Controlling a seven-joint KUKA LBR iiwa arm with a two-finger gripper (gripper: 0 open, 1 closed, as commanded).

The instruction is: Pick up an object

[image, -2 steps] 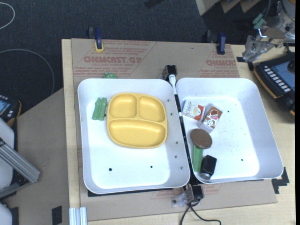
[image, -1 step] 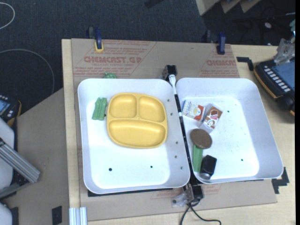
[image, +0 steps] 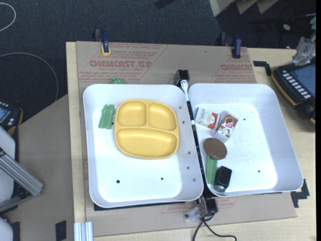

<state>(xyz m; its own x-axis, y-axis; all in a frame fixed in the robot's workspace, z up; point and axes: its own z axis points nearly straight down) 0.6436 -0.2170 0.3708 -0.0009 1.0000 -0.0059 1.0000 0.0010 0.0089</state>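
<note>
Lying: glossy yellow plate (image: 147,128) (three compartments), left bin (image: 100,174).

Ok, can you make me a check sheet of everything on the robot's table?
Surface: cardboard-covered bench bearing left bin and right bin.
Job's things: yellow divided plate and green toy in the left bin; two small cartons, brown disc, green stick, black block in the right bin.
Clutter: nothing seen.
Grippers: nothing seen.
Cables: black cable at the front edge.
Surroundings: blue clamps, dark carpet.
</note>
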